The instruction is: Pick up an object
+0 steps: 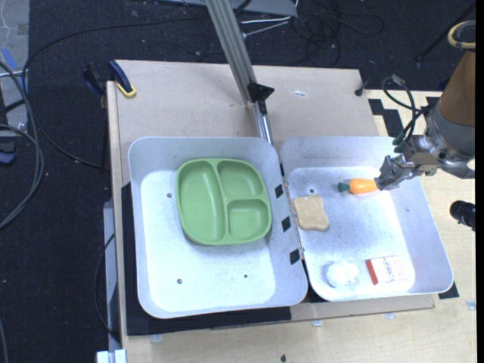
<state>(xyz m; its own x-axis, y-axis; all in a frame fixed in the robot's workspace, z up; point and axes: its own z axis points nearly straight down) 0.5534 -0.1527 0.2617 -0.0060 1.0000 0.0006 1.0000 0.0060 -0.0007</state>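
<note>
Wooden surface carries 2 white bins. By the right bin's far edge, the claw touches a toy carrot; whether it grips cannot be told. Nothing looks lifted yet.

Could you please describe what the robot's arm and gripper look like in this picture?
The arm is grey, with a rounded tan-orange band above the wrist. Black cables loop along its near side. The gripper is a small assembly of dark and pale grey metal parts.
</note>
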